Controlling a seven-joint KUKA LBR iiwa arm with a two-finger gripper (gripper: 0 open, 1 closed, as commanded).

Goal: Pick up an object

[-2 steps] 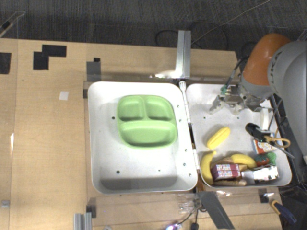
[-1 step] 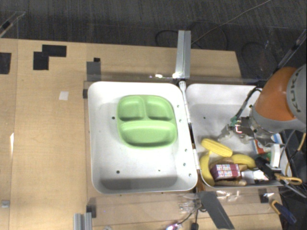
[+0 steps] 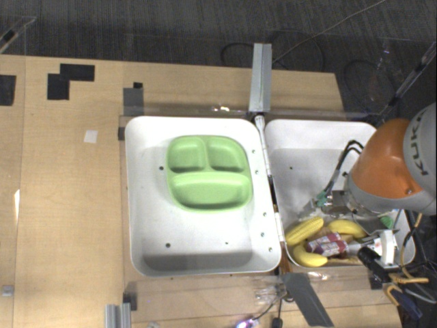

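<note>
Two bananas [image 3: 305, 229] in the right bin [image 3: 300, 149] look light, smooth, curved; best gripped mid-body. I cannot tell how the end effector [image 3: 355, 234] stands.

Grey arm with orange band [image 3: 392, 166], entering at three o'clock, is cut off by the frame edge and covers the right white bin [image 3: 300, 149] toward four o'clock. Beneath it, yellow bananas [image 3: 305, 229] are partly hidden; a dark red packet [image 3: 328, 243] between them is too small to identify.
</note>
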